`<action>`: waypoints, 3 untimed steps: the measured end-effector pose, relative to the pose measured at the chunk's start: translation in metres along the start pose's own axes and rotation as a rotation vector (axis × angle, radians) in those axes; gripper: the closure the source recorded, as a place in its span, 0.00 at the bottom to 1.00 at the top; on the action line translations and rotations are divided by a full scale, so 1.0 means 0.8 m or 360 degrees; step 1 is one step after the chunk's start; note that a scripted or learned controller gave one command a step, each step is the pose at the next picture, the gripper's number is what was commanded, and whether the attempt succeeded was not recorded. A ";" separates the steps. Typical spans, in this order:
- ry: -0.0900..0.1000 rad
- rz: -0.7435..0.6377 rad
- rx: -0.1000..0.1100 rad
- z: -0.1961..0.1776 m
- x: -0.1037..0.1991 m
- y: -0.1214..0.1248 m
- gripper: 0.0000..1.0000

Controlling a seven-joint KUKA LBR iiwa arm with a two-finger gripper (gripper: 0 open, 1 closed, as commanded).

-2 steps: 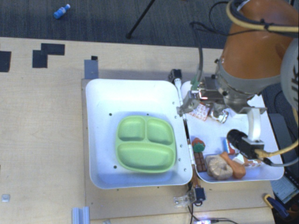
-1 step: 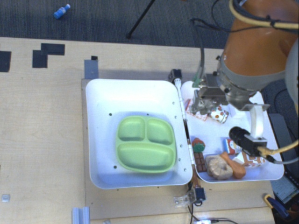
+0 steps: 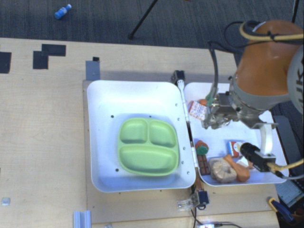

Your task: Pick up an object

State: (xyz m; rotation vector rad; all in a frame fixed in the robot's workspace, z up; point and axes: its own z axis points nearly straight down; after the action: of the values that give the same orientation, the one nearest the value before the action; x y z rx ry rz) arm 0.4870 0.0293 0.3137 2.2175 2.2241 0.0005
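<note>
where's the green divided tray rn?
The green divided tray lies flat in the left bin, toward its front, close to the wall shared with the right bin. The gripper is over the right bin.

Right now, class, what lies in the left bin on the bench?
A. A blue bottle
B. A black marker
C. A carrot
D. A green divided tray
D: a green divided tray with three compartments lies flat on the floor of the left bin, while the small food items sit in the right bin under the arm.
</note>
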 end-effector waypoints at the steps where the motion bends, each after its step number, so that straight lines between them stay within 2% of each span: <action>1: 0.0002 0.0001 0.0000 0.079 0.012 0.000 1.00; 2: 0.0002 0.0002 0.0001 0.162 0.018 -0.001 1.00; 3: 0.0000 0.0001 -0.0004 0.052 -0.074 0.061 1.00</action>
State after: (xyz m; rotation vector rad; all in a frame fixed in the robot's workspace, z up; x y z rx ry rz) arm 0.5357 -0.0297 0.2719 2.2169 2.2222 0.0037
